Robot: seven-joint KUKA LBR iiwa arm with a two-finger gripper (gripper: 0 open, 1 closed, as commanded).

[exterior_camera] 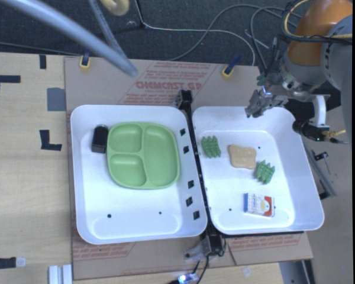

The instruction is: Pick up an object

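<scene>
The gripper (pixel 259 106) hangs over the right bin's (pixel 296 215) far rim with nothing between its fingers; I can't tell how wide they stand. This looks like the approach step, with no grasp begun. The next move calls for descending onto an object. Nearest is the toast (pixel 242 156), below and slightly left of it, apart.

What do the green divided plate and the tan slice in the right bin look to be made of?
Green divided plate: likely moulded plastic, smooth with a soft sheen. Tan slice: looks like a toy bread piece, matte, plastic or foam; unclear which.
</scene>
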